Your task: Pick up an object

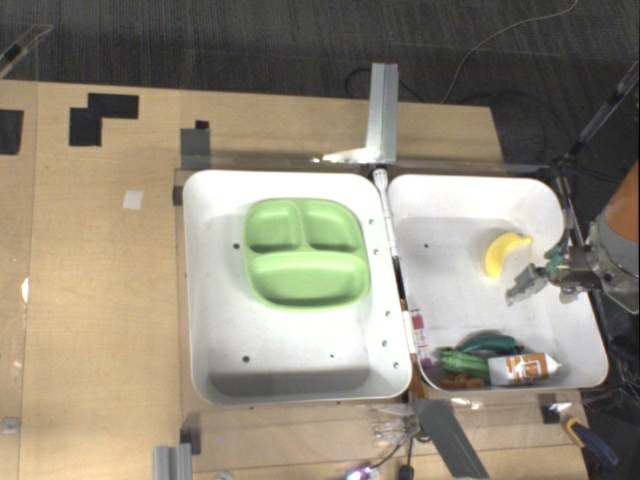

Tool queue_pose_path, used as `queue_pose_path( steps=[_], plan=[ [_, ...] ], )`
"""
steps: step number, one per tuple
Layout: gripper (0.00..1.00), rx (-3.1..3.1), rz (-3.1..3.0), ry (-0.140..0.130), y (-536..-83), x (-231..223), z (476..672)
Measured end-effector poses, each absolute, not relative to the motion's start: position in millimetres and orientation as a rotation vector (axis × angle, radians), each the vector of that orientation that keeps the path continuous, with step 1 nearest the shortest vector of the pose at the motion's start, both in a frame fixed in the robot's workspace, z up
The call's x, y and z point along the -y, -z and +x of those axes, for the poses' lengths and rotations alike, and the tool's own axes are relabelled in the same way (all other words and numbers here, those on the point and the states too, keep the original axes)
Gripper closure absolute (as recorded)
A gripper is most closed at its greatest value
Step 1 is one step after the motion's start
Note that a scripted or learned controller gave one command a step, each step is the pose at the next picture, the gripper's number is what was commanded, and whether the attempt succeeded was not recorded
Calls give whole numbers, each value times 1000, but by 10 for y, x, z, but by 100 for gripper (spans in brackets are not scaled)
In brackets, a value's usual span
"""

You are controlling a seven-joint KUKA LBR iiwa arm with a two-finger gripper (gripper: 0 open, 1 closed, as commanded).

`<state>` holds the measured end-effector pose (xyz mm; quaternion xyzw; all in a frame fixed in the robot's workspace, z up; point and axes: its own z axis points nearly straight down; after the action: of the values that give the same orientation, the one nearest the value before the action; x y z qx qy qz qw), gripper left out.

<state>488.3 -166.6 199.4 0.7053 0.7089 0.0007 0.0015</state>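
The banana [504,252] lies in the right bin [450,208], just left of the gripper [540,276], whose fingers are spread with nothing between them. The arm reaches in low from the right. Both bins sit on a wooden bench [90,268]; the left bin [215,298] holds a green tray [304,250].

A pale wooden worktop [90,298] fills the left and middle, with black tape patches [102,116] near its far left corner. Beyond it lies dark grey carpet [250,18], a thin white cable [500,30] trailing across it. A metal post [384,113] stands at the worktop's back.
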Motion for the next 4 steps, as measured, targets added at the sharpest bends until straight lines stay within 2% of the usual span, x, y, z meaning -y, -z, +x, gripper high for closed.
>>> queue_pose_path(
  steps=[1,2,3,4],
  plan=[
    [0,-2009,2411,-3,-1773,2051,5381],
    [0,-1997,2422,-3,-1748,1804,5073],
    [0,-1872,2520,-3,-1612,1663,5751],
    [0,-1865,2517,-9,-889,1907,6197]
  ],
)
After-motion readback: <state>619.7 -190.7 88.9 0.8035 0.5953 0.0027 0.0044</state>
